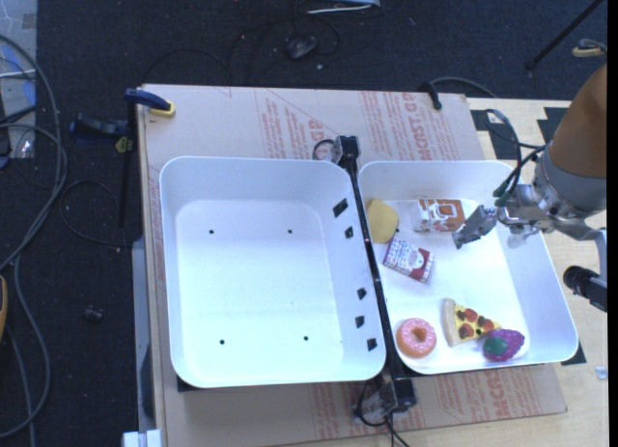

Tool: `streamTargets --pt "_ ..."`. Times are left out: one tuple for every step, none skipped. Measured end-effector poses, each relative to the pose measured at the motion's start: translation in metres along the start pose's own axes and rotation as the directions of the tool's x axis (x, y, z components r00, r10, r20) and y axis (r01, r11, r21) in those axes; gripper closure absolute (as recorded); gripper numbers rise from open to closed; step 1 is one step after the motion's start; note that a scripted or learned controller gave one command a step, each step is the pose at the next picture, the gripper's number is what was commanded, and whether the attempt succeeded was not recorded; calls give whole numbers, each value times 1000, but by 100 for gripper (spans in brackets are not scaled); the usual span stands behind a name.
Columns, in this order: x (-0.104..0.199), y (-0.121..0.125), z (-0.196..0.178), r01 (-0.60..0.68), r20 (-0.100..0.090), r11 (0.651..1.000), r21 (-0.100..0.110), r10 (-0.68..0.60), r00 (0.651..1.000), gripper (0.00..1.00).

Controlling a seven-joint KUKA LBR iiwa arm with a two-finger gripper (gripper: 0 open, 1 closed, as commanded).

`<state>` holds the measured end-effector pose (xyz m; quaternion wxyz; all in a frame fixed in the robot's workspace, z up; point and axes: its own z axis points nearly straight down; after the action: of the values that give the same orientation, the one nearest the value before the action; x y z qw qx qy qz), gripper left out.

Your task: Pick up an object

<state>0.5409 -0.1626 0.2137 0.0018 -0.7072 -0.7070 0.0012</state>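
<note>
Six small things lie in the right-hand white bin (555, 320), and any of them would serve. Nearest my claw (475, 228) is a flat white packet with an orange-brown label (440, 214), lying at the far side of the bin, just left of the claw tip and a touch farther back. Its long side runs roughly left to right, so I judge the coming move to be a short shift left, then a descent.

Left of it, close to the black divider (365, 262), rests a rounded yellow piece (382, 220). Nearer to me than both lies a small red and white carton (408, 260), tilted, below and left of the claw. Along the near edge sit a pink-iced doughnut (417, 337), a toy pizza slice with red dots (467, 323) and a purple lump with a green top (503, 344), the last two touching or nearly so.

My claw hangs over the bin's far right part, pointing left and down; nothing shows between its dark fingers (469, 234), and I cannot tell whether they are spread or closed. The left-hand white bin (174, 271) sits beside it on the cardboard-covered desk (290, 117).
</note>
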Motion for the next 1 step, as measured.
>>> streamTargets --pt "0 1 -2 1 1 1000 -4 -1 1000 0"
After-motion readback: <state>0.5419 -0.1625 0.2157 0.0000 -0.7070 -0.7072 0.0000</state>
